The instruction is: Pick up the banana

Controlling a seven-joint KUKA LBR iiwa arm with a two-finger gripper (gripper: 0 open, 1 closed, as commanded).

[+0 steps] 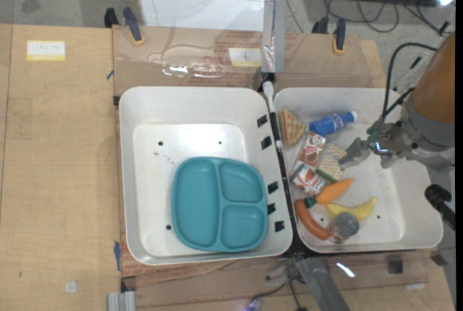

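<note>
A small yellow banana [354, 209] lies curved beside the carrot [333, 192].

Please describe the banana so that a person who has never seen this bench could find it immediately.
Look at the right white bin, the one full of small toys, and go to its near edge. The banana lies there, just below the orange carrot and next to a grey can. It is the only yellow, curved object in the bin.
</note>
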